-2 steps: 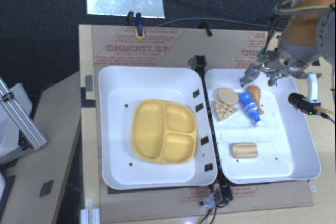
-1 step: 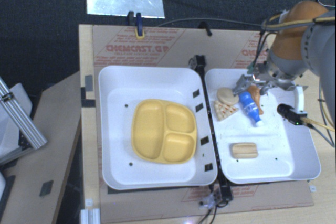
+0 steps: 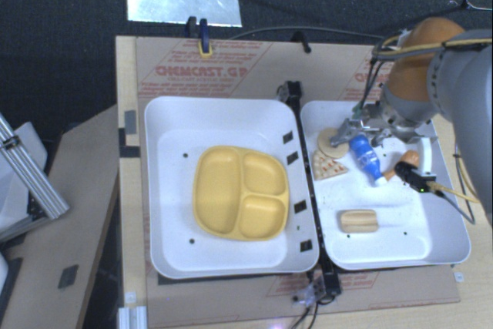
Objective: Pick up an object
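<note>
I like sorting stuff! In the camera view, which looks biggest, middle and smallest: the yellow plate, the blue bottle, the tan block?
1. yellow plate, by far the biggest.
2. and 3. blue bottle and tan block look about alike, so I won't rank them.

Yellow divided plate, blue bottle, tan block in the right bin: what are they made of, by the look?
Yellow divided plate: likely moulded plastic, matte, uniform colour with soft rounded compartment edges. Blue bottle: probably plastic, slightly glossy, with a white cap end; too small to be sure. Tan block: looks like bare wood or a bread-like toy, pale, dull, with rounded ends; the view leaves it open.
</note>
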Available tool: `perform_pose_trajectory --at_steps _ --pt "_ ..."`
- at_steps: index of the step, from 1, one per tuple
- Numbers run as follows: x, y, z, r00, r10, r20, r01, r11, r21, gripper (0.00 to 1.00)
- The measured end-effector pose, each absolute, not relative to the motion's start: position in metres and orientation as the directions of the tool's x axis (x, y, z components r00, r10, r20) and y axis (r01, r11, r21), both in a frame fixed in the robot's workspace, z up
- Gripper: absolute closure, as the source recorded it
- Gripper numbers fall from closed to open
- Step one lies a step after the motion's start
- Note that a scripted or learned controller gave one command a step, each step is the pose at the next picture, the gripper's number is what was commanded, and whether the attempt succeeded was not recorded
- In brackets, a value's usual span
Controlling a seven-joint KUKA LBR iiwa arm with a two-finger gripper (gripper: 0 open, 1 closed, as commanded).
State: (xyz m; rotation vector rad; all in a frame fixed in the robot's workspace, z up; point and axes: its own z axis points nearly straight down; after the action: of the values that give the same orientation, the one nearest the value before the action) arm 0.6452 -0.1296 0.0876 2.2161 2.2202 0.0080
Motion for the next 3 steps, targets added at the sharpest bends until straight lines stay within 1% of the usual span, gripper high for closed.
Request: perform_pose_trajectory --at_steps 1,2,3 --pt "0.648 -0.129 0.103 -0.004 1.000 0.000 1.000 0.004 0.016 1.00" --pt "0.650 -0.128 0.147 -0.005 1.000 -0.001 1.000 0.005 0.006 1.00" --pt "0.653 -0.129 0.212 -0.005 1.000 -0.001 1.000 0.005 0.008 1.00"
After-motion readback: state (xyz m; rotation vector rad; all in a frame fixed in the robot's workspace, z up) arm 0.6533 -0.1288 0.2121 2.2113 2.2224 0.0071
